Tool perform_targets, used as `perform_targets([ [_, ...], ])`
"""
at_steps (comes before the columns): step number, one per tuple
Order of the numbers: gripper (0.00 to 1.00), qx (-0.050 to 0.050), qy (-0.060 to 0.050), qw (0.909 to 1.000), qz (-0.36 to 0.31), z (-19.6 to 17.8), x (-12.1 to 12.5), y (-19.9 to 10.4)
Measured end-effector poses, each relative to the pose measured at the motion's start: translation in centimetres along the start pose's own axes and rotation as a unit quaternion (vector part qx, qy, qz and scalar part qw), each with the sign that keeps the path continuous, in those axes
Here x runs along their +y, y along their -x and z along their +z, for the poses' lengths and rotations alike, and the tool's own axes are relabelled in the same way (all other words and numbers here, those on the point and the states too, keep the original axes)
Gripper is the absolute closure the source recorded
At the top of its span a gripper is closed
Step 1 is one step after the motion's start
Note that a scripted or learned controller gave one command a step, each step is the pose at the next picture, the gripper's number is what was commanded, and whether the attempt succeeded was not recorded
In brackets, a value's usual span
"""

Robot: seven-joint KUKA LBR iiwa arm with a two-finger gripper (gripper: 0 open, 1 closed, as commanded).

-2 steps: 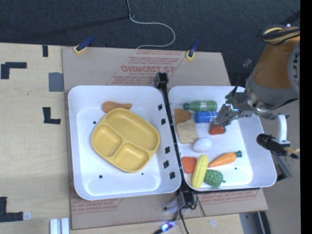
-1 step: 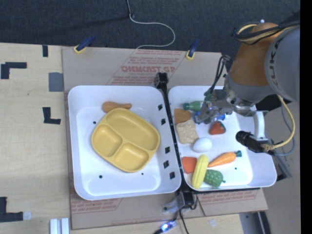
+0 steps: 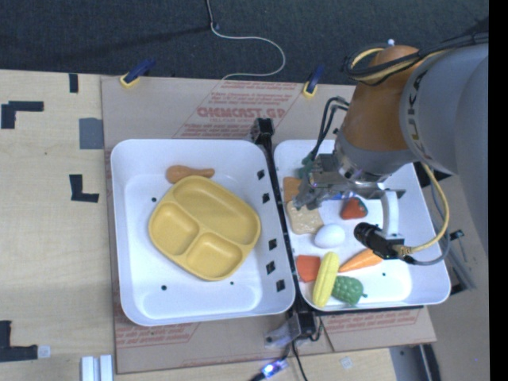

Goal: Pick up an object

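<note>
From the camera above: down low in the right bin [image 3: 421, 182], at its left side, the gripper [image 3: 314, 190]. Cannot tell whether open or closed; too dark and crowded there. No seeing anything held.

Right under and beside the gripper, a flat tan cracker [image 3: 302, 215]. Just next to that, a white egg [image 3: 330, 235] and a red berry [image 3: 354, 209]. Nearer the front, a carrot [image 3: 363, 260], a yellow corn cob [image 3: 325, 277] and a green broccoli [image 3: 348, 290].

Over in the left bin [image 3: 131, 165], a yellow plate [image 3: 205, 227] and a chicken leg [image 3: 189, 173], well apart from the gripper.

Could go wrong like this: hard to grab something so flat, so could close on nothing. Could bump the egg and send it rolling. Could also hit the bin wall, being so close to it.
</note>
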State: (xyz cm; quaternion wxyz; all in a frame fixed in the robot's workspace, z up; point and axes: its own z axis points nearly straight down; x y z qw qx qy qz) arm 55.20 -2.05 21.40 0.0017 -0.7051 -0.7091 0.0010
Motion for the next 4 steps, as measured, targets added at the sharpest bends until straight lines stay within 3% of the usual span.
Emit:
perform_targets([
  [1,1.0,0.0,0.002,1.0,0.001,-2.1,0.4,-1.2],
  [3,1.0,-0.001,0.0,1.0,0.002,-1.2,0.6,-2.1],
  [4,1.0,-0.001,0.0,1.0,0.003,-0.8,-0.8,-1.2],
])
